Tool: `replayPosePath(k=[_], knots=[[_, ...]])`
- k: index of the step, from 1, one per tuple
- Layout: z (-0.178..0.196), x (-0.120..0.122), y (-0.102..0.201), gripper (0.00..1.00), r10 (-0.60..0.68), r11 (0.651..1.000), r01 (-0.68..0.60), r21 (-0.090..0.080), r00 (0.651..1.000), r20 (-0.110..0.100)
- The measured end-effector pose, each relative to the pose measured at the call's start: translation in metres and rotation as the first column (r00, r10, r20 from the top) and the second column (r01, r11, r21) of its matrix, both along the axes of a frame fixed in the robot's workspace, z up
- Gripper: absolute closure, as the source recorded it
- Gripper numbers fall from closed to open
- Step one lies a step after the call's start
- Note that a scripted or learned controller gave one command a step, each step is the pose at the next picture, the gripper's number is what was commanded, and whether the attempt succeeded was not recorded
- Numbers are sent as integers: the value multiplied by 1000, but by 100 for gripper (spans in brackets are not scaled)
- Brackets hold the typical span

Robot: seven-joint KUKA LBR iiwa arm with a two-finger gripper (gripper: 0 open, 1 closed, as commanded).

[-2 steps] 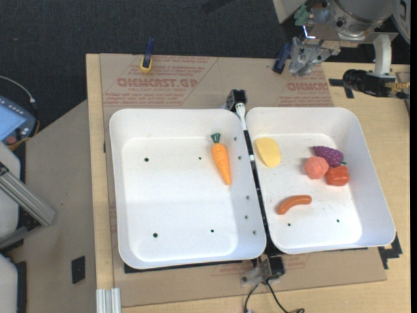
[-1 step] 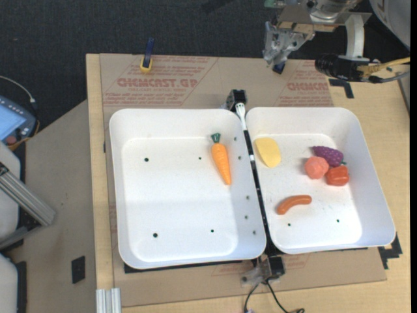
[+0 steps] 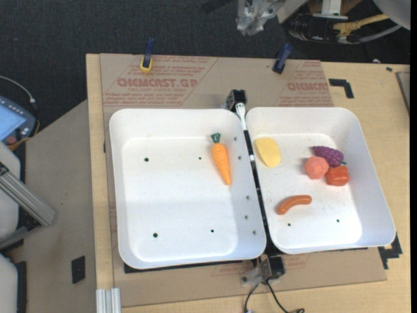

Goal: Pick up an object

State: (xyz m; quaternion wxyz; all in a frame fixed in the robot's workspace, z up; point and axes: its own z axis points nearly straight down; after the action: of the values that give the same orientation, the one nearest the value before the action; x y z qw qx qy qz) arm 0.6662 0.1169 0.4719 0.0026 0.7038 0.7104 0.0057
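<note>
A cardboard-covered bench (image 3: 195, 77) bears two white bins (image 3: 130, 194) (image 3: 365, 194) touching side by side.

Metallic silver gripper (image 3: 256, 13), dark cabling

Pincer (image 3: 255, 15) blurred, arm cut off above

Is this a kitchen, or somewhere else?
Probably a robot lab, not a kitchen. Two white bins sit clamped on a cardboard-covered bench, a toy carrot lies in one, and a gripper hangs above.
</note>
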Motion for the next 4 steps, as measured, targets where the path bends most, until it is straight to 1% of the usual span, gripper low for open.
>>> replayPosePath(k=[1,2,3,4], knots=[[52,0,30,100,-5,1000,5,-2,1000,-2],[64,0,68,100,-5,1000,5,-2,1000,-6],[63,0,110,100,-4,1000,4,-2,1000,-8],[63,0,108,100,-8,1000,8,-4,1000,-9]])
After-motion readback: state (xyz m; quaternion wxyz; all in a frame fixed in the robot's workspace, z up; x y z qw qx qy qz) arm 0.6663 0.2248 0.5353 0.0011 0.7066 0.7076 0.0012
